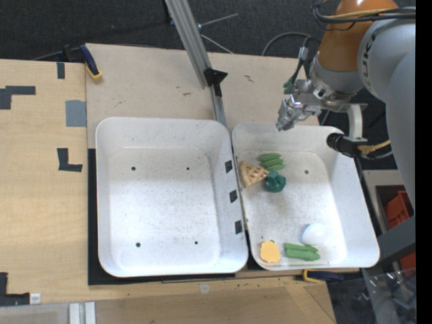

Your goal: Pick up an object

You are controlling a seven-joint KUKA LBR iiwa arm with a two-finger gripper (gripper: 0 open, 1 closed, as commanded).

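My gripper (pixel 286 121) hangs over the far edge of the right bin (pixel 351 201), above and a little right of the objects there. Below it lie a green pod-shaped piece (pixel 271 160), a dark teal lump (pixel 275 182) and a tan pizza-slice shape (pixel 252 174) near the bin's left wall. At the bin's near edge sit a yellow-orange piece (pixel 270 252), a second green pod (pixel 301 251) and a white ball (pixel 314 234). Nothing shows between the fingers.
The left bin (pixel 108 181) stands beside the right one, with a grey metal post (pixel 192 36) slanting down to the gap between them. Tape marks and a yellow-blue clamp (pixel 90 62) lie on the bench at the left.
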